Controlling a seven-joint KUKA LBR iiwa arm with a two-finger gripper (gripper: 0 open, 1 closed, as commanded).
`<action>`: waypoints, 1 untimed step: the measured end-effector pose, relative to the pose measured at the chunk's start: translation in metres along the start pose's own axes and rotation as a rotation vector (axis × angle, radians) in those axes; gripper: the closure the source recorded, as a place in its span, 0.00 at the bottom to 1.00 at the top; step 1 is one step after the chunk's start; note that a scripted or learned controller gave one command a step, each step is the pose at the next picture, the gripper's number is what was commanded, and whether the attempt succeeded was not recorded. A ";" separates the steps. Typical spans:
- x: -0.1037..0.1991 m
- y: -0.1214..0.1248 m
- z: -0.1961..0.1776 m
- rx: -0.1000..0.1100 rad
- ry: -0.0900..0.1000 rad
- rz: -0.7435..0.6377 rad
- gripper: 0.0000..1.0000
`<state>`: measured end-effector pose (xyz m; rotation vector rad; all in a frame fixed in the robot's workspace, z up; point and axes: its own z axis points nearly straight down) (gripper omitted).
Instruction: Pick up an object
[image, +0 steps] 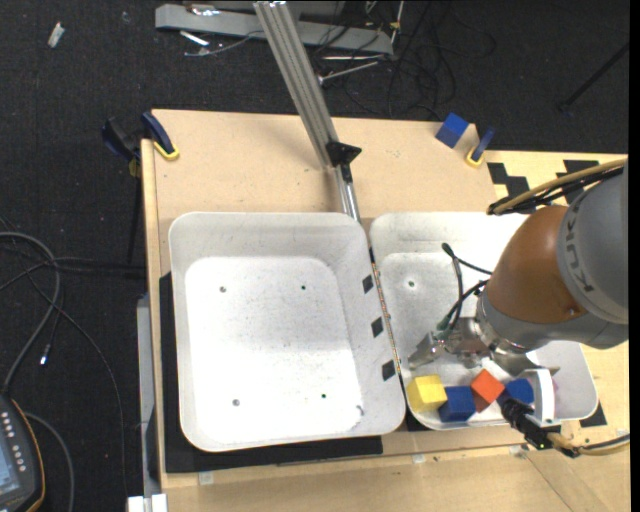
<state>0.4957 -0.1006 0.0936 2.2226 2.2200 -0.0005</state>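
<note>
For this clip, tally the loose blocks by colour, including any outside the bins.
Yellow blocks: 1, in the right bin, yellow block.
Orange blocks: 1, in the right bin, orange block.
Blue blocks: 3. Two in the right bin, one on the bench at its far edge.
Total: 5

Light's even and fairly bright, coming from overhead. The two white bins (265, 330) look near blown out, w/ little surface detail beyond dark specks. Soft shadow sits under the arm (560, 270) on the right bin's floor. Desk (250, 170) is warm tan, no hard glare. Floor (70, 90) around it goes very dark, cables barely readable. Pic is a bit grainy, edges soft; no motion blur.
</note>
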 end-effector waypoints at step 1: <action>-0.017 -0.004 -0.101 -0.009 -0.003 -0.003 0.00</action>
